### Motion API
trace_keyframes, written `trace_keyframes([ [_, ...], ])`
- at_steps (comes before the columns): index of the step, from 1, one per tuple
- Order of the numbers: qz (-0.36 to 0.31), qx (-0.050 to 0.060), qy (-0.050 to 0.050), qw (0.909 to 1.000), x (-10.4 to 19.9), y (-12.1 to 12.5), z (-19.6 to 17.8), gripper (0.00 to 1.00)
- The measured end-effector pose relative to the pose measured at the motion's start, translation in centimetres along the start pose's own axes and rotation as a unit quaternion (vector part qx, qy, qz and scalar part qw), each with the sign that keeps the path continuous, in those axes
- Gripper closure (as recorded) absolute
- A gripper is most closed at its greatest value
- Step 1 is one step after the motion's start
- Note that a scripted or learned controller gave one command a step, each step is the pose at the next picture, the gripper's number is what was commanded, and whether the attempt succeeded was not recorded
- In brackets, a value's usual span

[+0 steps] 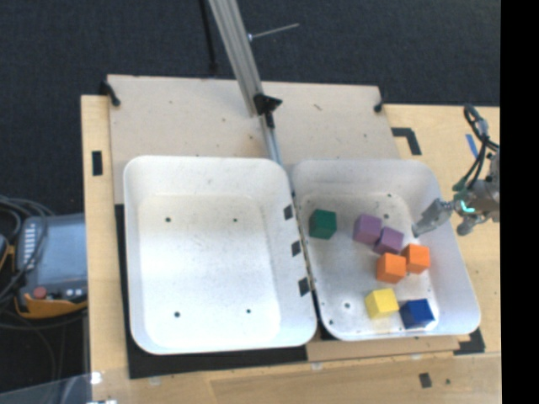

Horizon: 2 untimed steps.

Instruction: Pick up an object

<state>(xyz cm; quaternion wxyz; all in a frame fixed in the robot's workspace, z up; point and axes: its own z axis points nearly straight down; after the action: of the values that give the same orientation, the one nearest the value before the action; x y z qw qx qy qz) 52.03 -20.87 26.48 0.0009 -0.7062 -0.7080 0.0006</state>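
Leftmost, left bin; then right bin with green cube, purple cubes, orange cubes, yellow cube, blue cube. Rightmost, gripper over the rim beside the cubes; fingers' spread impossible to tell.

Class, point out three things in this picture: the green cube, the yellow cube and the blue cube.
green cube (322,224), camera view, middle of its top face.
yellow cube (381,302), camera view, middle of its top face.
blue cube (417,313), camera view, middle of its top face.
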Motion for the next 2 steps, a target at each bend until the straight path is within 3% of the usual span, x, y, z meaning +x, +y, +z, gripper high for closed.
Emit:
trace_keyframes([
  [1,0.0,-0.002,0.0,1.0,0.0,0.1,-0.2,0.0],
  [2,0.002,0.001,0.0,1.0,0.1,-0.3,6.0,0.0],
])
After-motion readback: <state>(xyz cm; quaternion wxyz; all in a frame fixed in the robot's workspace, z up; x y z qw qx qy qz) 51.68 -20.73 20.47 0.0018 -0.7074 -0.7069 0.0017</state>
